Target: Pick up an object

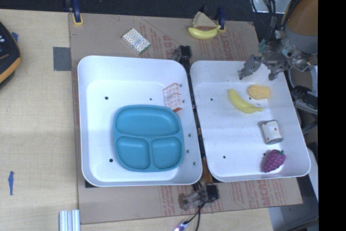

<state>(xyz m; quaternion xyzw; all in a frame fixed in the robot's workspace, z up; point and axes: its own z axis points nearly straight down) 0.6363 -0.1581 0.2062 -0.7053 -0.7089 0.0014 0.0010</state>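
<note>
In the right bin (216,165) lie a yellow banana (244,101), a yellow-orange piece (259,91), a small grey-white can (270,131) and a purple grape bunch (273,160). My gripper (261,72) hangs over the far right part of this bin, just beyond the yellow-orange piece. Its two fingers are spread open with nothing between them. The left bin (92,116) holds a blue divided plate (148,137) and a small red-and-white carton (173,97).
Beyond the bins, a second banana (203,32) and a patterned packet (135,40) lie on the brown board. Black clamps sit between the bins at the far (184,53) and near (208,192) ends. The arm's body rises at the right edge.
</note>
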